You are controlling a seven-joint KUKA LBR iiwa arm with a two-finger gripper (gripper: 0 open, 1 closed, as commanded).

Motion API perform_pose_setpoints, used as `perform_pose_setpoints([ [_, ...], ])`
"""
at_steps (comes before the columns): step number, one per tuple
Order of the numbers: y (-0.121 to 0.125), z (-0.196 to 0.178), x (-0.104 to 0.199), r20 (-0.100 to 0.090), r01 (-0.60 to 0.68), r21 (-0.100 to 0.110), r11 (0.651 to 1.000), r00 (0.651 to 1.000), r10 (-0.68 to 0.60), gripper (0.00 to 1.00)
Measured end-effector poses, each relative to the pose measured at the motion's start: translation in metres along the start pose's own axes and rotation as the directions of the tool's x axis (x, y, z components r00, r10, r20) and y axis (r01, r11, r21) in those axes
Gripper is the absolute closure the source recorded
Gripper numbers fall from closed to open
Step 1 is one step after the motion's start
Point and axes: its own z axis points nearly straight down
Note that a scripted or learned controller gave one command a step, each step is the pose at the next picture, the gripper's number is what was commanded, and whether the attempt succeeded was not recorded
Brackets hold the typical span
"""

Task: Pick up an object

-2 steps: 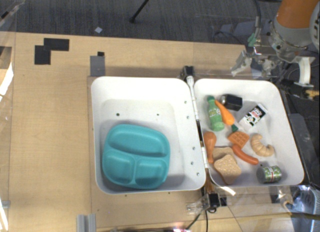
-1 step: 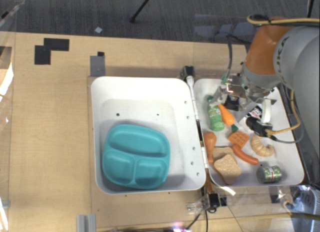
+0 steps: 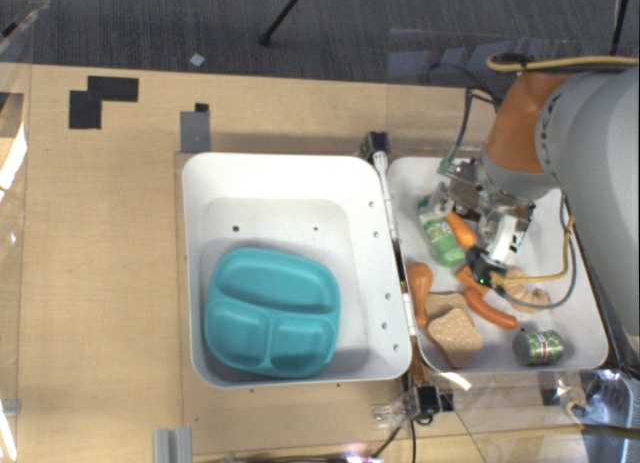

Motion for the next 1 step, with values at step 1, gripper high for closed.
perform_pose_setpoints([
  [1,0.0012,-0.0117,0.0016,-0.001,0.003,-0.001,1.0,1.0,-0.003,1.0],
])
